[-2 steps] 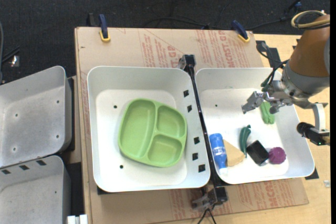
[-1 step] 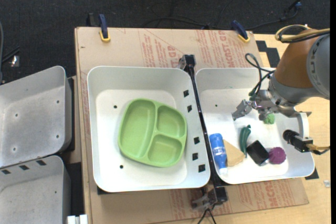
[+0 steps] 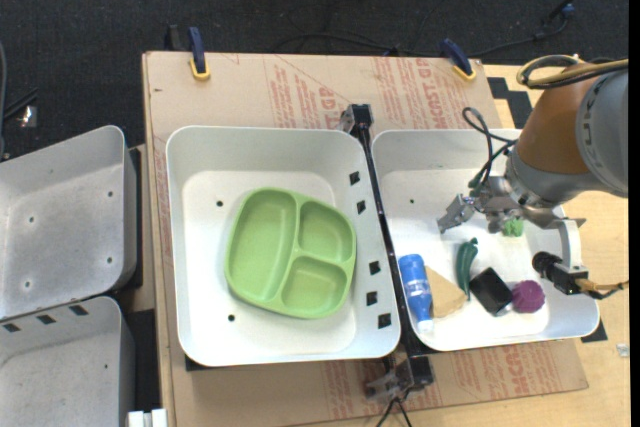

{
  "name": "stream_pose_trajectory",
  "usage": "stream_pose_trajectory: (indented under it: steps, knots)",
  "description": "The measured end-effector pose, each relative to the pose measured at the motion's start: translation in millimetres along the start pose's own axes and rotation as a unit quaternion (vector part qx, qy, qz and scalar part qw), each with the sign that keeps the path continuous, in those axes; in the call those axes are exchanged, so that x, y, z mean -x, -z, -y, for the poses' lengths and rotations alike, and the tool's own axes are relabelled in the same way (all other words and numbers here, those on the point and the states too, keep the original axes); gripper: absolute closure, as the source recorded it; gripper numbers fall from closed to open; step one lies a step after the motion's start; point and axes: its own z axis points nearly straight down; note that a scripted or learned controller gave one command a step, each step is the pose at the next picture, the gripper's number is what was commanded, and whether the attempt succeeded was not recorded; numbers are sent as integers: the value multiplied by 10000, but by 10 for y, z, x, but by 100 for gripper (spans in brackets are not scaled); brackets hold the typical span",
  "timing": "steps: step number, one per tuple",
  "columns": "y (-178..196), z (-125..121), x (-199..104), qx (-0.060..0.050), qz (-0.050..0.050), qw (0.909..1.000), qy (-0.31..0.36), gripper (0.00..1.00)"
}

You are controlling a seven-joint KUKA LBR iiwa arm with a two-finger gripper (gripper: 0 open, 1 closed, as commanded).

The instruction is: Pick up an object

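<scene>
Seen from the fixed camera above the bench (image 3: 260, 85): the grey and orange arm (image 3: 570, 140) reaches in from the right and hangs its tool (image 3: 478, 211) low over the right-hand bin (image 3: 420, 150), above that bin's bare middle floor. From where I stand I cannot tell how far the tool is spread, and nothing shows between its tips, so it looks to have hold of nothing.

The things on offer lie in a loose cluster toward the near side of the same bin: a blue bottle (image 3: 413, 281) against the dividing wall, a tan wedge (image 3: 447, 295) touching it, a dark green curved piece (image 3: 466, 260), a black block (image 3: 490, 290), a purple ball (image 3: 527, 296) and a small bright green piece (image 3: 513, 226) just beside the wrist. The left-hand bin (image 3: 200, 150) carries a green divided plate (image 3: 291, 253).

To do this step well, I judge the tool should settle on one item with room around it. The dark green piece is nearest and stands a little apart; the block and ball crowd each other. A straight descent, centred on the item, before closing, would likely give the surest grip.
</scene>
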Motion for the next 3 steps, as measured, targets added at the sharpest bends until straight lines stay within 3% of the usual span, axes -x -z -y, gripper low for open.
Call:
stream_pose_trajectory:
  steps: [1,3]
  knots:
    - [110,-5,3,11,3,10000,-3,100]
    - [950,40,66,16,5,10000,-7,100]
